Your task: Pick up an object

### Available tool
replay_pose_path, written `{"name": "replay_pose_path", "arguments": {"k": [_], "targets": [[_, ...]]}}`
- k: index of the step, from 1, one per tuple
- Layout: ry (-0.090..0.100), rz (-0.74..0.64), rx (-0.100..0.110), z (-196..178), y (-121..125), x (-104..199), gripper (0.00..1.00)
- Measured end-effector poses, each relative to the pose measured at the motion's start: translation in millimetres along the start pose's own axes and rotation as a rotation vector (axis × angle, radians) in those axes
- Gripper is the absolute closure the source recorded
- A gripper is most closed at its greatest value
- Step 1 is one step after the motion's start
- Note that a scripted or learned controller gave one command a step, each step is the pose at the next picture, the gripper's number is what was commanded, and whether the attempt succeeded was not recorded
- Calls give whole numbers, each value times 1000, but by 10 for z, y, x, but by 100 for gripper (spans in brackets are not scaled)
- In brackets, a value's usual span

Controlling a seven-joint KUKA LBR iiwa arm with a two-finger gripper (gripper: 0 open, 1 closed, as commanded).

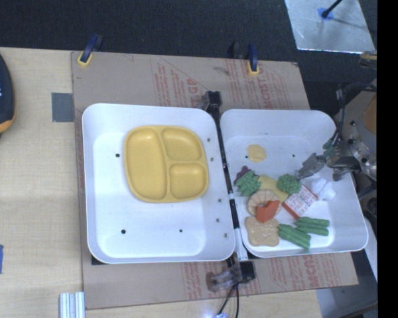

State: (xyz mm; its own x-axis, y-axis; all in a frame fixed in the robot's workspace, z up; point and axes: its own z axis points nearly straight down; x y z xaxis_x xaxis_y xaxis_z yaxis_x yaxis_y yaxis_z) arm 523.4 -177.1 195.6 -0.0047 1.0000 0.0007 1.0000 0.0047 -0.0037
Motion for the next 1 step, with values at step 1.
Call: {"name": "replay_pose_path", "arguments": {"k": [1], "targets": [[-5,0,-6,1045,-464,555,0]]}}
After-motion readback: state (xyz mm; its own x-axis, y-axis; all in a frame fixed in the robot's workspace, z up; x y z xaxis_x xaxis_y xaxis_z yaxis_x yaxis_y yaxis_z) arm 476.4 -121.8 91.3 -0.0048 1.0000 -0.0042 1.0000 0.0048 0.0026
